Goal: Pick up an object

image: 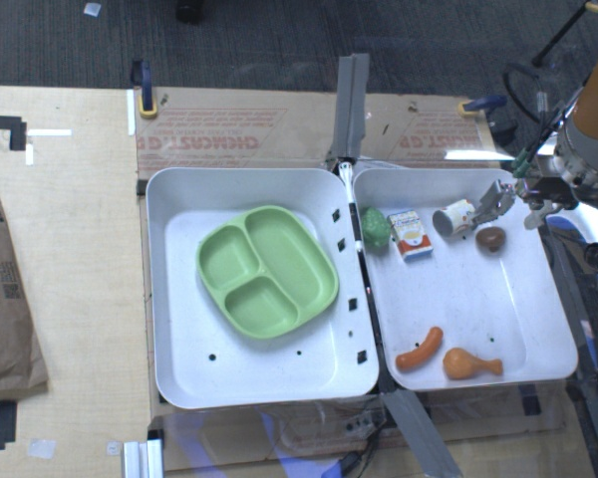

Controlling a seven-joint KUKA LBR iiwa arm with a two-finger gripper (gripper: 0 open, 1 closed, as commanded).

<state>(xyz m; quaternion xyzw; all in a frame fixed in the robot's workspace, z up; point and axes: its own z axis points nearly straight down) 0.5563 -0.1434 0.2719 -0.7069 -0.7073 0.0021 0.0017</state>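
Objects for the pick all sit in the right bin, placed here relative to the green plate, which lies alone in the left bin. Nearest the camera, right of the plate and a bit lower in view: an orange sausage, with a tan drumstick just beside it, further right, close but not clearly touching. Further back, level with the plate's top edge: a green ball-shaped thing against the bin's left wall, closest of the lot to the plate. A small carton with red and white print lies just right of it. Beyond that, a white cylinder lying on its side, and a brown round item furthest right from the plate. Gripper hangs over the right bin's far corner, tips just beside the white cylinder and above the brown item. Fingers too small and blurred; can't tell if open or closed. Nothing visibly between them.
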